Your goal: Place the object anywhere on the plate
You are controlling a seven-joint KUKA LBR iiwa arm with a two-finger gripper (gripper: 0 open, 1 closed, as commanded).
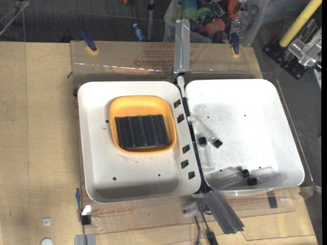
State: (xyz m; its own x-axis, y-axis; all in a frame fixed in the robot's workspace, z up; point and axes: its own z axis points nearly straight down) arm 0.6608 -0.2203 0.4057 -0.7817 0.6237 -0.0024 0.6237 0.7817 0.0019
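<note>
Near edge: a grey metal strip (225,216) lies slantwise on the bench (36,137), at the front end of the divider (183,117) between the bins.
Right bin (245,101): clear pieces with black caps (244,175) lie along its front wall, and more (209,139) lie close to the divider.
Left bin (97,137): holds an orange plate (138,102).
Object: a dark ridged block (142,131) lies flat on the plate, inside its rim.
Gripper: cannot tell whether it is open or closed.
Behind the bins: a clear tub of coloured toys (214,4).
</note>
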